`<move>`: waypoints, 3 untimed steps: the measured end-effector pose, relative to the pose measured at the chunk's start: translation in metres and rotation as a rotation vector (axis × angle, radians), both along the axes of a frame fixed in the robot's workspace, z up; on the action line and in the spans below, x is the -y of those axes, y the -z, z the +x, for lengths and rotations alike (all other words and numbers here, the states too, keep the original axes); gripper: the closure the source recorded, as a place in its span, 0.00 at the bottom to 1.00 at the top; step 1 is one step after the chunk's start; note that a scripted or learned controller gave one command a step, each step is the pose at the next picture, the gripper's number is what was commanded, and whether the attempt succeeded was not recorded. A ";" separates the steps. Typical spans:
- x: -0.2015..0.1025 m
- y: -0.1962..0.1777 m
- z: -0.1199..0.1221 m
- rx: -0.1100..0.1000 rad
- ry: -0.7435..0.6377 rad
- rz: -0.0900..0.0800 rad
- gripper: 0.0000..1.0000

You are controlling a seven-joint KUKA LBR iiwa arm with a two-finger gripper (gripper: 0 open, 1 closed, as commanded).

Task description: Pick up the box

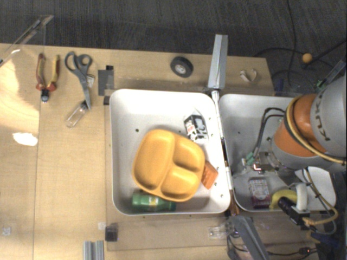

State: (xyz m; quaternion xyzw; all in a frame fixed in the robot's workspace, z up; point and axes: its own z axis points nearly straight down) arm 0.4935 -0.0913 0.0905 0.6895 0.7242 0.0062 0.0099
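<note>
A small orange box [210, 175] leans at the right wall of the left bin [122, 145], partly tucked under a yellow divided dish [168, 164]. The gripper [258, 168] hangs over the right bin [238, 118], just right of the divider between the bins and apart from the box. Directly below it in the view lies a purplish packet [259, 192]. The arm's own body and cables hide how the gripper stands.
In the left bin a green can [152, 202] lies at the front under the dish, and a black-and-white item [195, 127] sits near the back right. Scissors [81, 72], pliers [46, 75] and a tape roll [181, 66] lie on the bench behind.
</note>
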 end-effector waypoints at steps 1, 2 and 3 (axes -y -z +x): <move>0.000 -0.012 0.003 0.008 -0.005 -0.002 1.00; 0.000 -0.012 0.003 0.008 -0.005 -0.002 0.00; 0.010 0.000 -0.002 -0.008 -0.048 0.005 0.00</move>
